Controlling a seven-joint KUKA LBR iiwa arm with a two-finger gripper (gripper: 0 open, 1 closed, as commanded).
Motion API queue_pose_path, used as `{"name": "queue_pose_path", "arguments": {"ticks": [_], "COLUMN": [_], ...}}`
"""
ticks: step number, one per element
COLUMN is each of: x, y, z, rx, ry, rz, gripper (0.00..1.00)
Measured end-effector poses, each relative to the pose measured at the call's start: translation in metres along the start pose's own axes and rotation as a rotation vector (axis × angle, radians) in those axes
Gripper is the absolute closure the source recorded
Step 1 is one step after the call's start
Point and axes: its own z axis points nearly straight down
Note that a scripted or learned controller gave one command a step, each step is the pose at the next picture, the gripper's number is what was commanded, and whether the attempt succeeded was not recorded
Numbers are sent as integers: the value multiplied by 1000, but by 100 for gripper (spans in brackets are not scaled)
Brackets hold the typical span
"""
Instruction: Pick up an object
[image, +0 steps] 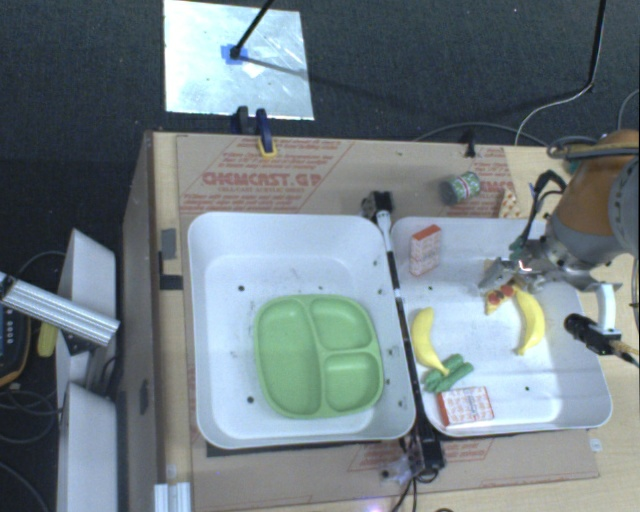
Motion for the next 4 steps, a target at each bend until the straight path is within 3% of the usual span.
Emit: {"name": "queue_pose_path", "arguments": {"ticks": [1, 2, 3, 4], "x": [0, 38, 81, 120], "y": [1, -55, -64, -57], "z": [-11, -72, -120, -128], "rx": [-1, -1, -1, 0], "ry": [0, 0, 1, 1], "rz": [-2, 0, -2, -3], "gripper": [100, 100, 100, 100]}}
